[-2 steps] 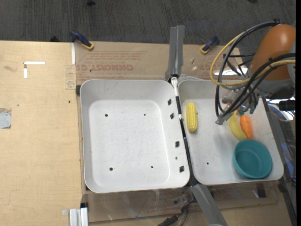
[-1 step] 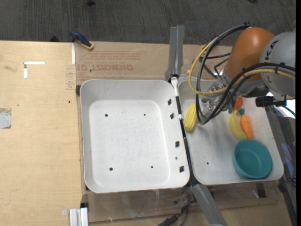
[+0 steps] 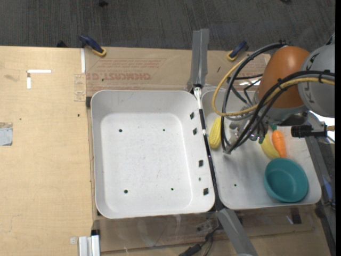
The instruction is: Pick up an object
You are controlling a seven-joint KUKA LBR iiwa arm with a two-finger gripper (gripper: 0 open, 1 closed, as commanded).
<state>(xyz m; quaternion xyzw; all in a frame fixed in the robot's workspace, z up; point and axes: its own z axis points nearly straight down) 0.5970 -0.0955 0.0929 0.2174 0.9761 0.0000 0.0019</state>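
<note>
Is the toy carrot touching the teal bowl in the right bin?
Apart. The camera view shows the carrot lying above the teal bowl, with a strip of yellow object and white bin floor between them.

We see a light plywood bench (image 3: pixel 42 159) carrying two shallow white plastic bins side by side: left bin (image 3: pixel 98 153) at centre, right bin (image 3: pixel 250 188) at 3 o'clock. Brown printed cardboard sheet (image 3: pixel 133 73) lies at 12 o'clock.
</note>
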